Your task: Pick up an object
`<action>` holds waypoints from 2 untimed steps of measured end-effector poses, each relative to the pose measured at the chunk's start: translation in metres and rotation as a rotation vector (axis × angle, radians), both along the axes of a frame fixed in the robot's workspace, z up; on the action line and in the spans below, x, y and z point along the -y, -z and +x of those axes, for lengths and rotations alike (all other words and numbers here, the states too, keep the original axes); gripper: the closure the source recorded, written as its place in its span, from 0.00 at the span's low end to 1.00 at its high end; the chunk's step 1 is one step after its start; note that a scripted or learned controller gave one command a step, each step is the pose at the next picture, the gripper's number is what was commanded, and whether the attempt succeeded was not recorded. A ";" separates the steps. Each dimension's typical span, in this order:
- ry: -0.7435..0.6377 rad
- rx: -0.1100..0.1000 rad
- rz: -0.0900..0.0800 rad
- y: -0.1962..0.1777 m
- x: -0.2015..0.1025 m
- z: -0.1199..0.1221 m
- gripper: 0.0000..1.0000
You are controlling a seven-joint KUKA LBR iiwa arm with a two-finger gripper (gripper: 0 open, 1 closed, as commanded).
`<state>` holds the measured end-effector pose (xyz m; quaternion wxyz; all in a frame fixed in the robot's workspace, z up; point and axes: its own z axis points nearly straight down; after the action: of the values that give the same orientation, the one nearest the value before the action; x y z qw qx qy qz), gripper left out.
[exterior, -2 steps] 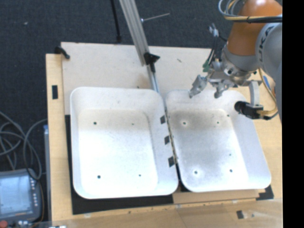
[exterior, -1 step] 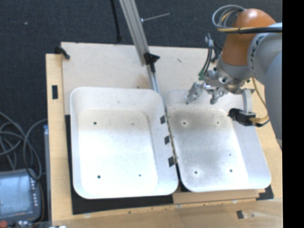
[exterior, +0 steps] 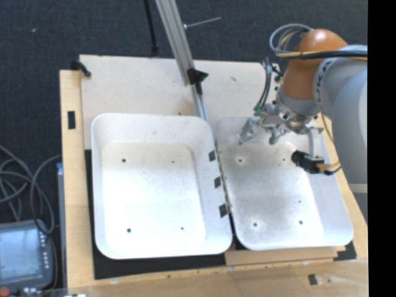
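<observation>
My fingers (exterior: 246, 133) hang spread and empty above the shallow white bin (exterior: 278, 197) beneath them, and I cannot tell where any object lies near them, nor how it would handle.

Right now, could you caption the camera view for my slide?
KUKA arm, hand above the far end of the right bin.

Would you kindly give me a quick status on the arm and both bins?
Gripper open, holding nothing, low over far end of right bin. Floors of right bin and left bin bare. Nothing in the gripper's way.
</observation>
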<state>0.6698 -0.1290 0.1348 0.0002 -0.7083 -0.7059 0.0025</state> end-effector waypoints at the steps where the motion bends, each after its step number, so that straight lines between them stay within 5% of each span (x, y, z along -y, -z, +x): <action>1: 0.001 0.009 0.000 -0.016 0.000 0.002 1.00; 2: 0.001 0.011 0.003 -0.070 0.008 0.010 1.00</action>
<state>0.6802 -0.1374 0.2043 -0.0028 -0.7086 -0.7056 -0.0023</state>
